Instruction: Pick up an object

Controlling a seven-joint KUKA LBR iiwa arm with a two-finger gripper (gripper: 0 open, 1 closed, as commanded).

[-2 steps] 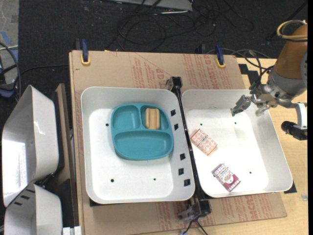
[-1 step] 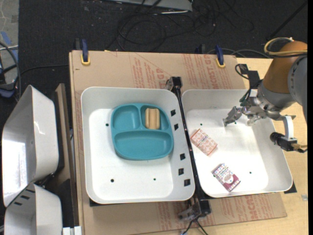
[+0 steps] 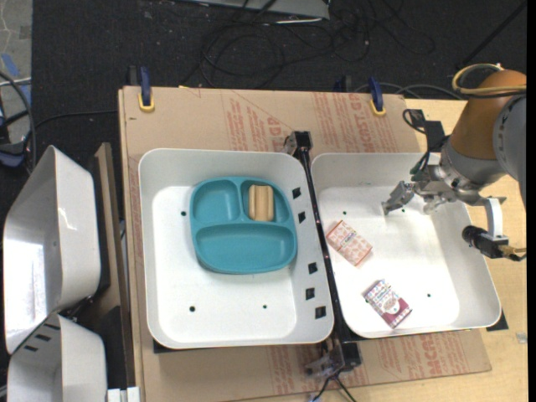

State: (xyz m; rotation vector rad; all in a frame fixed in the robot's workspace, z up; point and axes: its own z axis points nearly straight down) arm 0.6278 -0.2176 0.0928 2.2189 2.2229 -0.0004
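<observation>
Bare floor around two packets (image 3: 348, 242) (image 3: 386, 301) in right bin (image 3: 469, 308), seemingly unobstructed.

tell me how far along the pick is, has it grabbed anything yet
Nothing looks picked yet. The claw hangs over the upper part of the right bin with no object between its fingers. Two small packets, the pink packet and the colourful packet, lie flat on that bin's floor, apart from the claw. In the left bin, the teal tray holds a tan block. Reaching, closing and lifting remain.
</observation>
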